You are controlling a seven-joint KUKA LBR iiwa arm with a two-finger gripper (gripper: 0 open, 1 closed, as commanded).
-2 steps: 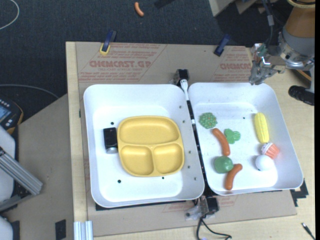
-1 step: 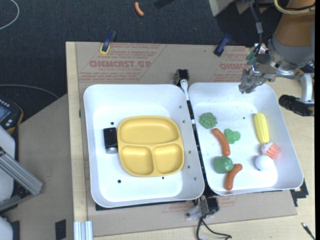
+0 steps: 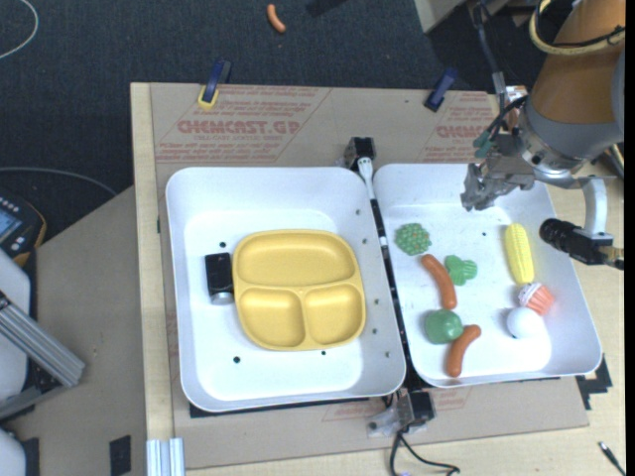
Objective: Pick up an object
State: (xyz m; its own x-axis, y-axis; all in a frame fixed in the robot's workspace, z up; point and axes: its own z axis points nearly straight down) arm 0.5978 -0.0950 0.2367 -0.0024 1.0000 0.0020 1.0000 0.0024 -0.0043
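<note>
Gripper [image 3: 476, 198] hangs over the right bin [image 3: 571, 350], at about 1 o'clock in it; I cannot tell how it stands. It holds nothing that I can see. Below it lie smooth plastic toy foods: two orange sausages [image 3: 440, 280] [image 3: 461, 348], one ribbed yellow corn cob [image 3: 518, 253], one bumpy green broccoli [image 3: 412, 237], one white egg [image 3: 520, 322]. At 9 o'clock, the left bin [image 3: 189, 206] bears one glossy yellow divided plate [image 3: 298, 288] and one black block [image 3: 218, 274].

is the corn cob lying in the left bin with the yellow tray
No, the corn cob lies in the right bin, while the yellow tray sits in the left bin.
</note>
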